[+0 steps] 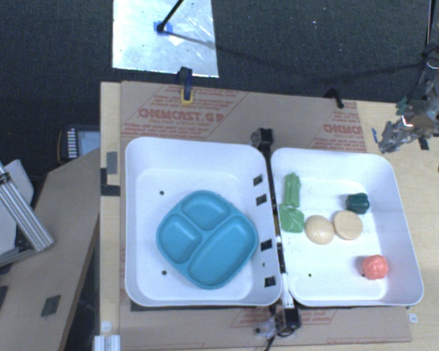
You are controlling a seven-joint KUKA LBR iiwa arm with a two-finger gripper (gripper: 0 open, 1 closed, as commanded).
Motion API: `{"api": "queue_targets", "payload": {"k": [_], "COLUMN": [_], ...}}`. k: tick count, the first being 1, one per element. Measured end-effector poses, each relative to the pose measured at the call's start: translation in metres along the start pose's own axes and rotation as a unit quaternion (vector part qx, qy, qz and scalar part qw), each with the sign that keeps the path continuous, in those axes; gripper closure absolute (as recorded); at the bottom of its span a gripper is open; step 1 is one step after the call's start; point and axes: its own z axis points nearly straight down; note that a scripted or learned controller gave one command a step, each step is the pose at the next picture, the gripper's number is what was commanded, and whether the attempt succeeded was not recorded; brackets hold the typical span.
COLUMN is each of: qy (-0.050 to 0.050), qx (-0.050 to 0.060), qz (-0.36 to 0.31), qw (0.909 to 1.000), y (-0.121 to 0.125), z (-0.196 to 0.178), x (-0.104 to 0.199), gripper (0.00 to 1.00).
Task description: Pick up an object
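While the end effector (402, 133) hovers off-bin, grip state unclear, the round pink toy (374, 266) lies unpicked.

There are two white bins (328, 164): one holds one blue divided plate (206, 238). The other holds two green pieces (291, 202), two beige rounds (333, 227), one dark green object (357, 203) and one pink object (375, 266).

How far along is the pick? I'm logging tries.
Nothing looks done: the gripper sits outside the right bin, up at its far corner. In hand: nothing between its fingers that I can see. Left: the whole pick; the green pieces, two tan rounds, dark green piece and pink piece all lie in the bin.
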Motion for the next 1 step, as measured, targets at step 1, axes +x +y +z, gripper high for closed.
{"api": "queue_targets", "payload": {"k": [1], "qy": [0.001], "qx": [0.002], "qz": [-0.001], "qw": [1.0], "y": [-0.0103], "z": [-0.0057], "x": [0.0467], "gripper": [1.0]}}
